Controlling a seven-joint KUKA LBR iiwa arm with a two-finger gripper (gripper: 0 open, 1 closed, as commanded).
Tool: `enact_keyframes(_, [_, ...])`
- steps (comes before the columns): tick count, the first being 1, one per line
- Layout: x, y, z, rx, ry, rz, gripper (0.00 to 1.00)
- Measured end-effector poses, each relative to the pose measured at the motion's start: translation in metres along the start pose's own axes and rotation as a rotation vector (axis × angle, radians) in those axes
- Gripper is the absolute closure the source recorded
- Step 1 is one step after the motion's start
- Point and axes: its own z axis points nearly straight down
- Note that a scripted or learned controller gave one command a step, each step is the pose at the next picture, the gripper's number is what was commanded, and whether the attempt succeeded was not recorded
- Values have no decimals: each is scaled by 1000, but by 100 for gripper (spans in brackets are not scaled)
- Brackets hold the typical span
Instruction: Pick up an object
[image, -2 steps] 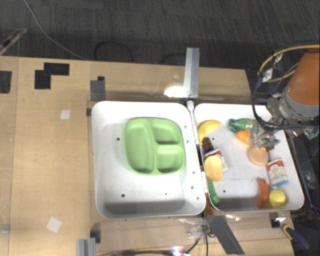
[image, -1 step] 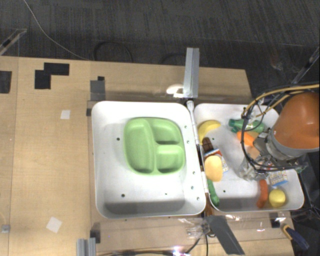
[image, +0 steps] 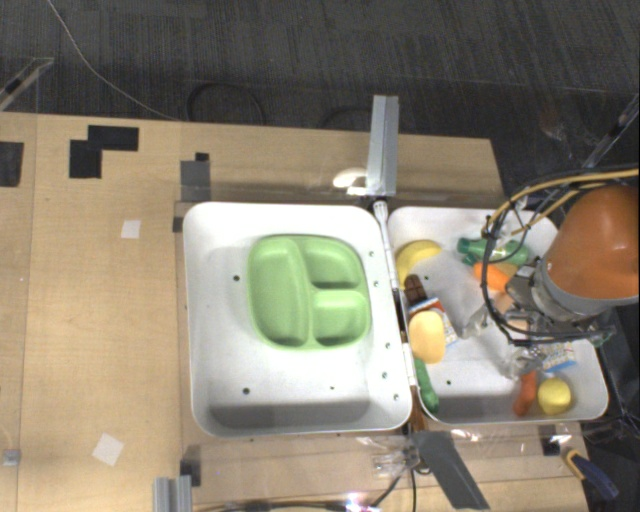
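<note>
Starting at the left, we saw the pale wooden bench (image: 90, 330) bare but for a few black marks and small paper scraps. Next came the left shallow white plastic bin (image: 215, 400), in which a light green moulded tray with three compartments (image: 305, 290) lay flat near the middle. Across the metal divider, the right shallow white plastic bin (image: 465, 390) held the candidates for picking: a yellow lemon-shaped fruit (image: 417, 255) near the far rim, a pale yellow pear-like piece (image: 428, 335) just in front of it with a small dark brown object (image: 413, 292) between them, a green stick-like item (image: 428, 388) along the near-left wall, a green and orange cluster (image: 487, 258) toward the back, and an orange carrot-like piece (image: 526, 392) beside a small yellow ball (image: 555, 396) in the near-right corner. Furthest right, the grey arm with its orange band (image: 598, 245) hung over that bin, its wrist and cables hiding the claw, so we could not tell how it stood or whether it had anything. We judged the pick unfinished: every object appeared to rest in the bin, and grasp and lift remained.
</note>
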Motion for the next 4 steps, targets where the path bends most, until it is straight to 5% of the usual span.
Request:
enact_keyframes(1, [-30,26,0,11,-4,-109,0])
enact_keyframes(3, [-14,64,-1,15,-7,-206,0])
enact_keyframes(4, [-20,63,-14,24,-20,-213,100])
